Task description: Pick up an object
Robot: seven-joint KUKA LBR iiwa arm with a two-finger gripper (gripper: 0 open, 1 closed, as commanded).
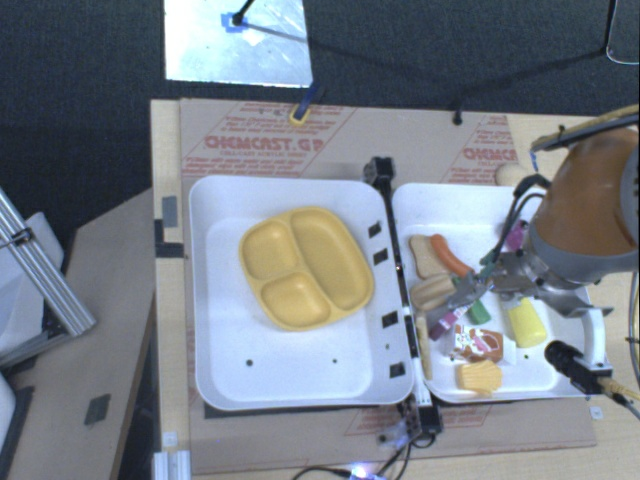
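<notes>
Gripper (pixel 468 290) and wrist are seen in the camera view low over the right bin (pixel 420 208), reached in from the right, with the orange-banded arm (pixel 590 203) above them. Whether anything is clamped cannot be told: the tip is dark, small and lost among the clutter, so its state is left undecided.

A cluster of small objects is seen just beneath and around the tip. A tan, bread-like piece (pixel 432 292) lies touching or just left of it, its long axis running roughly left to right. An orange carrot-like stick (pixel 449 253) lies a little farther up the picture, its long axis slanted from upper left to lower right, its lower end pointed toward the gripper. A yellow block (pixel 526 322) is set to the right of the tip, under the wrist, and a red-and-white packet (pixel 476 344) and a ridged yellow piece (pixel 478 376) lie below it, nearer the bin's front wall.

The tan piece is judged the nearest candidate, almost directly under the tip, so little sideways travel would be called for.

The left bin (pixel 215 298) carries a yellow divided tray (pixel 305 266), well apart from the gripper.
</notes>
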